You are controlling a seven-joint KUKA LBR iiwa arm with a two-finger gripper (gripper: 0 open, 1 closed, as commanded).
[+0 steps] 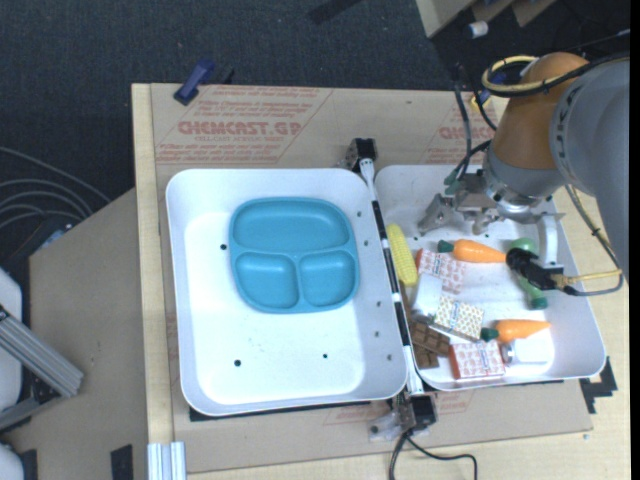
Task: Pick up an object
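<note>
Small toys (470, 308) lie jumbled in right bin (585, 343).

The flat brown cardboard sheet (300, 118) under the two bins carries red printed words. Far from the left bin, the line reads "CHEMCAST GP", with smaller red lines above and below that are too small to read. At the far right the same red print repeats, but the arm hides most of it. The small packets in the right bin show patterns, no readable text.
</note>
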